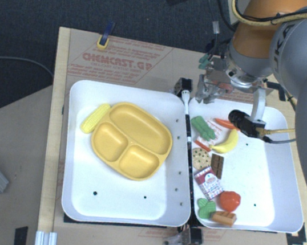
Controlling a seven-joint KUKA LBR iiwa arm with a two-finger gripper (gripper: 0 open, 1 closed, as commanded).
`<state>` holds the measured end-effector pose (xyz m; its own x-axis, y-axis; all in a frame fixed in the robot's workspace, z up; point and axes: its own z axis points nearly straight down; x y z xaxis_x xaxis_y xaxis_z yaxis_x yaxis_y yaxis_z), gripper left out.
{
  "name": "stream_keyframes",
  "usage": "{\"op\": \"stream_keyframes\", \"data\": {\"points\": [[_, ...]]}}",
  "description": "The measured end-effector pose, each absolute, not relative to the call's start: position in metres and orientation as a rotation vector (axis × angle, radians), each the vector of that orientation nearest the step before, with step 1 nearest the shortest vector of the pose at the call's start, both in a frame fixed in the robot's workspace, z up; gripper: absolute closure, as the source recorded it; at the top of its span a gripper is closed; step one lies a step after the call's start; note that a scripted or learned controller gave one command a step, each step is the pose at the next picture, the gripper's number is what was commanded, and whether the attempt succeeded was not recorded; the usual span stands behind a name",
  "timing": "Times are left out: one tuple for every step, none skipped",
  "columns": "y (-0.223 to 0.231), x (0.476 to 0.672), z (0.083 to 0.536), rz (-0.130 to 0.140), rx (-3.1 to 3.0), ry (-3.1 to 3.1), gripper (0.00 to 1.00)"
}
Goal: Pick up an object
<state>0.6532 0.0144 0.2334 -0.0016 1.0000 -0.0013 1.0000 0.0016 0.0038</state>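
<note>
My gripper (206,94) hangs over the far left corner of the right bin (271,184), just above the divider between the bins. Below it, toward the camera, lie a green toy (203,127), an orange carrot (223,123) and a yellow banana (228,142). Further down the bin's left side are a cracker (200,156), a brown bar (216,165), a red and white packet (208,183), a red tomato (230,200), a small green piece (205,206) and an orange sausage (223,218). I see nothing in the gripper.
The left bin (75,181) holds a yellow divided plate (132,139) and a corn cob (95,117) at its upper left. A black part with a cable (246,123) hangs from the arm over the right bin. The arm's bulk covers the upper right.
</note>
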Motion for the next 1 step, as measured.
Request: {"op": "stream_keyframes", "data": {"points": [[0.0179, 0.6526, 0.2199, -0.004, 2.222, 2.224, 1.00]]}}
